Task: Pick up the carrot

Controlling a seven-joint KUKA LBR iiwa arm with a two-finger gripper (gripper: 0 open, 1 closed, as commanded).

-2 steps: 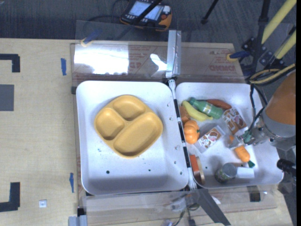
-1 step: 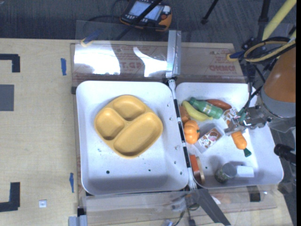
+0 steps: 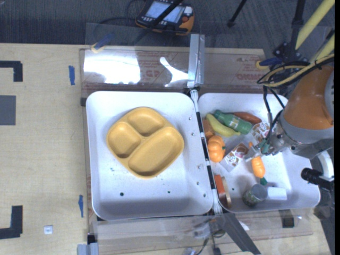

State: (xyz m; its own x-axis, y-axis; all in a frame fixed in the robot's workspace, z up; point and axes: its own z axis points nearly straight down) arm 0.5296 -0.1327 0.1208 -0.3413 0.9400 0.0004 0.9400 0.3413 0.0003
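Carrot point(image 3: 258, 167) lies in the right bin point(image 3: 303, 193), abt mid-bin, leafy end toward the bin's front edge. Hand point(image 3: 267, 146) hangs just above & behind it, near the bin's right side; can't tell if it's open or closed. Yellow divided plate point(image 3: 145, 141) sits in the left bin point(image 3: 101, 158). Green bottle point(image 3: 232, 121) & banana point(image 3: 219, 127) near right bin's back edge.

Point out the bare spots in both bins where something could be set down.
Left bin: bare floor along the front edge and in the corners around the yellow divided plate. Right bin: a bare patch right of the carrot, up to the hand. Its left half is crowded with toys.
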